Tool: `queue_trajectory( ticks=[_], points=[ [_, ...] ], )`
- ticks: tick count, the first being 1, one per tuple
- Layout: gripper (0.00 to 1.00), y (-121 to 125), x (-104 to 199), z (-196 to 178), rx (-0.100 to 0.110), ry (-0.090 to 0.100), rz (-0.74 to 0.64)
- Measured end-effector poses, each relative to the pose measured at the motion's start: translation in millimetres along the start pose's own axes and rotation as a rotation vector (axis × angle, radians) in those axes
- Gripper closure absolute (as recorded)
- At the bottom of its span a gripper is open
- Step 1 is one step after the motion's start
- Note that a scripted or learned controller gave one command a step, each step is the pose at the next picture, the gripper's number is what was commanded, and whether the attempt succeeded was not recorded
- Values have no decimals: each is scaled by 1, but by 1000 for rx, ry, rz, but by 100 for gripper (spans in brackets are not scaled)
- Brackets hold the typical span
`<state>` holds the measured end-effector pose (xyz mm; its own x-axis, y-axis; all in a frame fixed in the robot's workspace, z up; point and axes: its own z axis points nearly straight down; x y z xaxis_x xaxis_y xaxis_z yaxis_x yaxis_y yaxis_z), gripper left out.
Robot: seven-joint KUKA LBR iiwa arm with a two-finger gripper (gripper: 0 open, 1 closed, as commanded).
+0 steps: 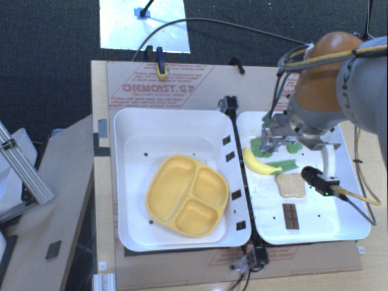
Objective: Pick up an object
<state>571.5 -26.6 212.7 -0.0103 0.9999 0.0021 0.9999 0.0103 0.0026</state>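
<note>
Camera view: gripper [273, 139] hung low in right bin [348, 218], over green leafy item [262, 144]; whether it was released or clenched, cannot tell. Banana [259, 163] lay just beside, green bean [282, 163] touching it, toast [291, 185] near. Risk, judged: crowded pile could cause nudged neighbours or empty grasp. Yellow tray [187, 194] sat in left bin [130, 223].

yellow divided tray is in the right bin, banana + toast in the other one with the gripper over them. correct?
Not quite. The camera view shows the yellow divided tray in the left bin, not the right. The rest holds: the banana and the toast lie in the other bin, the right bin, and the gripper is over that bin's items.
</note>
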Motion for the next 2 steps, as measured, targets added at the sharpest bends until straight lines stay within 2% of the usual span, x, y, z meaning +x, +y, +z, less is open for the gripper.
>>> queue_trajectory(
  ticks=[1, 2],
  points=[
    [100, 23, 48, -14, -2, 0, 0],
    [100, 50, 88, -5, -1, 0, 1]
  ],
)
